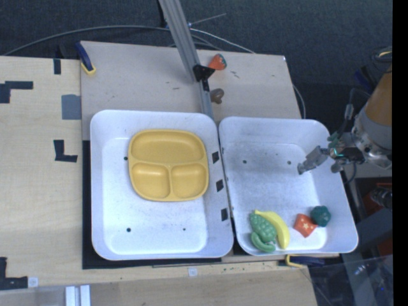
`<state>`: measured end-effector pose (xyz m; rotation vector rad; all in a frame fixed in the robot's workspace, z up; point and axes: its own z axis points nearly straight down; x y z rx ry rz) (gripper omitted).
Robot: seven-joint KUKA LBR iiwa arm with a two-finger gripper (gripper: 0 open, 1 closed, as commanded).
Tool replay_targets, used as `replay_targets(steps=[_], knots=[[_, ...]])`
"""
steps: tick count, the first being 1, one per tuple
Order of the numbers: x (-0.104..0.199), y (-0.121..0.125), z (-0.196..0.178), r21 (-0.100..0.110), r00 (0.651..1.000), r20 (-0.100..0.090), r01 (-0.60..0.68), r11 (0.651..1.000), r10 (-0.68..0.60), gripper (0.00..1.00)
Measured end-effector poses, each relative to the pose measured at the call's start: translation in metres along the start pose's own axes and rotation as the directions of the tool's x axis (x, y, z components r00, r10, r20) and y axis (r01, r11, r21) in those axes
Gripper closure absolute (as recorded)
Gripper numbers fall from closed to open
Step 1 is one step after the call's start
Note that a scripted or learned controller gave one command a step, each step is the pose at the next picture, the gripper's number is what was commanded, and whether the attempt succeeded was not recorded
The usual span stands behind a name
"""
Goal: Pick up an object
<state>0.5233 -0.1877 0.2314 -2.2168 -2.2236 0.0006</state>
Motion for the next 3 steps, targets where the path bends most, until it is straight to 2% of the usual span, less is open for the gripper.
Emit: replay_targets(steps=[1, 2, 3], knots=[[0.0, 0.0, 0.0, 0.0, 1.0, 0.0, 0.0, 1.0, 0.0, 0.0], [0.006, 0.004, 0.046, 0.005, 1.0, 0.0, -0.001, 1.0, 0.001, 0.0], [0.012, 0.001, 0.11, 0.007, 1.0, -0.001, -0.001, 1.0, 0.001, 0.0]])
